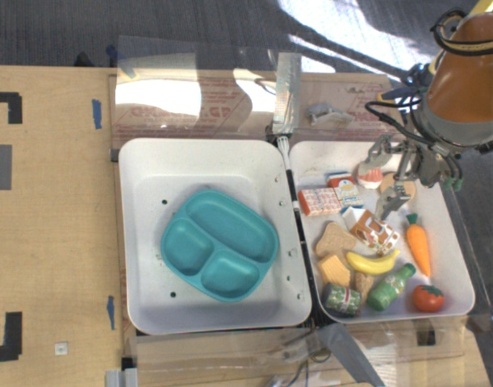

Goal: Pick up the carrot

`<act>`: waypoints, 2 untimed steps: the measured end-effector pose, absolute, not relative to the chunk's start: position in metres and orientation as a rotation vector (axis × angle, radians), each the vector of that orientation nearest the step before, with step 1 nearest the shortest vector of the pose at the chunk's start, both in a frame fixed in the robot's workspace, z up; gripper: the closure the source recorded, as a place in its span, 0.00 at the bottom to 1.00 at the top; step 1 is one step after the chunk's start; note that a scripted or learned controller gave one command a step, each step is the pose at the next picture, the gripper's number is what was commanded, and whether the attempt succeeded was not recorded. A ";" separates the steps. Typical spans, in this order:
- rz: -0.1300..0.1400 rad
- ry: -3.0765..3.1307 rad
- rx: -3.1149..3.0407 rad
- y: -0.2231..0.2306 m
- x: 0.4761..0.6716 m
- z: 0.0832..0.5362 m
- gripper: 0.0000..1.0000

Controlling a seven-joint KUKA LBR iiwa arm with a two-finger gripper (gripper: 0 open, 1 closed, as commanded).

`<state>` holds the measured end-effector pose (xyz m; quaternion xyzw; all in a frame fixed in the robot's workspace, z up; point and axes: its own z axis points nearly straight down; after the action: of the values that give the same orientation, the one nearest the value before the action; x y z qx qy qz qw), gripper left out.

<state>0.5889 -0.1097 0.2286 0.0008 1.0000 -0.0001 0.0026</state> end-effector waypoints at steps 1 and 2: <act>-0.001 3.103 0.495 -0.188 0.572 0.185 0.00; -0.007 3.071 0.459 -0.220 0.583 0.116 0.00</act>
<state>0.5826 -0.2202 0.1165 0.1476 0.9889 -0.0023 0.0181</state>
